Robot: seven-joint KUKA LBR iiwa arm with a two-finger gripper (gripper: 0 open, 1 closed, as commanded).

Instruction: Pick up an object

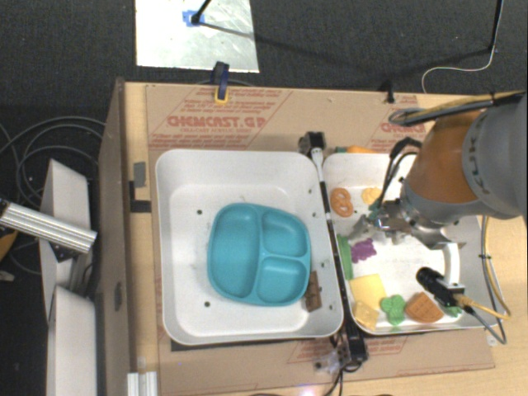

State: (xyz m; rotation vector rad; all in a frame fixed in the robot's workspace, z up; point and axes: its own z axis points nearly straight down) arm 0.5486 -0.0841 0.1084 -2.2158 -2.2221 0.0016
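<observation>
The right bin (412, 258) holds several toy foods: an orange pretzel (340, 200), a small yellow piece (371, 195), a purple piece (363, 250), a pale yellow block (369, 287), a green piece (393, 308) and an orange waffle (423, 308). My gripper (374, 223) reaches in from the right and hangs low over the middle of this bin, between the yellow piece and the purple piece. Nothing is seen held in it.
The left bin (181, 188) carries a teal divided plate (260, 254), and a brown piece (313, 291) lies against its right wall. An orange item (359, 149) sits at the right bin's far edge. The arm's body covers that bin's right side.
</observation>
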